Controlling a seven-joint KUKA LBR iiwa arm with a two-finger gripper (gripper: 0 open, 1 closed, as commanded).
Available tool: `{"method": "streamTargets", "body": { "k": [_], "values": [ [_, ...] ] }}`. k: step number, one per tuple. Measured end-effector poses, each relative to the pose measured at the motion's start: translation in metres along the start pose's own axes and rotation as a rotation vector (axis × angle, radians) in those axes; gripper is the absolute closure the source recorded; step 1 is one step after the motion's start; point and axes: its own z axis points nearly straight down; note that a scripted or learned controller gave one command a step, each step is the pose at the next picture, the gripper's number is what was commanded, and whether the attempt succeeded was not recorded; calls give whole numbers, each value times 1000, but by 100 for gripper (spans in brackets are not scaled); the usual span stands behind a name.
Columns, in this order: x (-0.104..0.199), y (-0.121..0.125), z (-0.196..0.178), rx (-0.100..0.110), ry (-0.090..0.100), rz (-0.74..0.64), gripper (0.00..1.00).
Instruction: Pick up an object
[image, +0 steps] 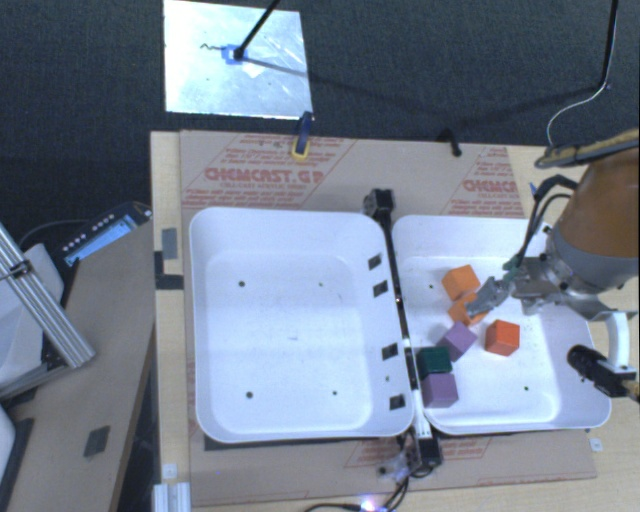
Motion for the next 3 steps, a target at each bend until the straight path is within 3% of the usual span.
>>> {"method": "streamTargets", "body": {
  "k": [1, 2, 3],
  "values": [
    [11, 88, 113, -3, -2, 3, 0],
    [-43, 137, 128, 68, 21, -10, 0],
    [-8, 36, 125, 10, 4, 3, 0]
  ]
}}
